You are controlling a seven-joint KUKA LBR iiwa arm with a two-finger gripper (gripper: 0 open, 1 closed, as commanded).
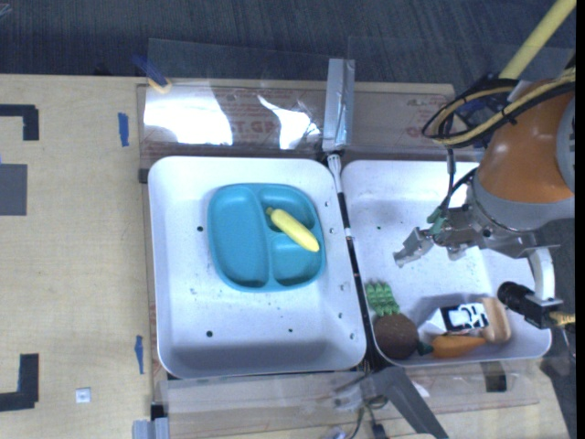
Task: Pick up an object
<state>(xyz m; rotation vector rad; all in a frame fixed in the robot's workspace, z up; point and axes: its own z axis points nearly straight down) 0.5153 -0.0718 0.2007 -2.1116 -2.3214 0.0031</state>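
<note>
Overhead, the gripper (413, 246) hangs over the middle of the right bin (384, 190), its fingers a little apart and holding nothing. Along that bin's front edge lie a brown ball (396, 335), a green piece (379, 297), a carrot (457, 344) and a labelled block (475, 316). The ball looks light and likely to roll, so grip across its middle; the green piece crowds it. In the left bin, a banana (294, 229) rests on a blue plate (239, 245).

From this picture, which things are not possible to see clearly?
- Gripper, camera view: too small and blurred to tell what it is doing.
- Black-and-white item in the right bin: markings too small to read.
- Brown round object: too blurred to identify.
</note>
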